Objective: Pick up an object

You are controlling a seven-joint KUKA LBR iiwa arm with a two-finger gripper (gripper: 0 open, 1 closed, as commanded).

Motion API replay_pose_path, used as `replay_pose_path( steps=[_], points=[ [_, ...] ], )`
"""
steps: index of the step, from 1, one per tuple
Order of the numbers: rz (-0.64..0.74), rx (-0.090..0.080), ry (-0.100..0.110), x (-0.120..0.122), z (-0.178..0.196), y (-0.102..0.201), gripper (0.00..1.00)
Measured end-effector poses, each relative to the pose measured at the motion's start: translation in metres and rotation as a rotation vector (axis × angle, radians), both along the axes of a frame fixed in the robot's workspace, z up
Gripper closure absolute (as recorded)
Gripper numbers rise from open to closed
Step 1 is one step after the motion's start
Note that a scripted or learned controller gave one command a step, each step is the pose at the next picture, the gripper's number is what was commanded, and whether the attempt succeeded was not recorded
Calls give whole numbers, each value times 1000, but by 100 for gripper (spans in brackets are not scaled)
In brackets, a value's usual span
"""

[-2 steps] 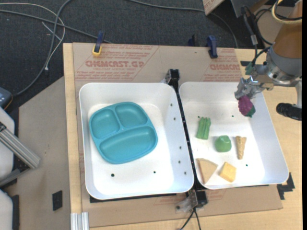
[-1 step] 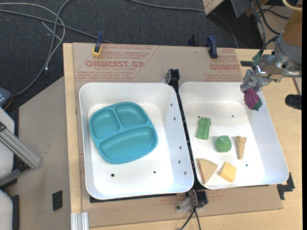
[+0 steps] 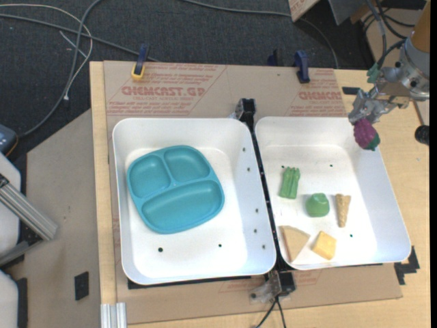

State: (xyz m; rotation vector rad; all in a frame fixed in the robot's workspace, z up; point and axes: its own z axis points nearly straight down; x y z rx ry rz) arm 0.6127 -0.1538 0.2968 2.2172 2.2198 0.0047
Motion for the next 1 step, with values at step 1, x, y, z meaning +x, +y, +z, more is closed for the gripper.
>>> replay_pose_path(
  steps=[1],
  points=[
    [5,4,8,-1,-19,55,100]
  ],
)
